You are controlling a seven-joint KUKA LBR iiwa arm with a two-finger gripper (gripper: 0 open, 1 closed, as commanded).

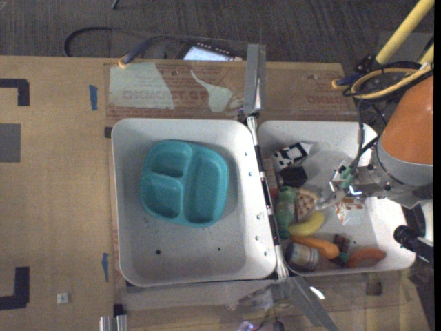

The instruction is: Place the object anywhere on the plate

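Arm reaches in from the right, wrist low over the right bin [386, 133]. Claw [344, 193] hangs above the toy clutter; can't tell its state. Banana [307, 225] sits just left-below the claw, carrot [320, 245] below that. Teal plate [185, 182] sits well left of the claw, in the left bin [131, 254].
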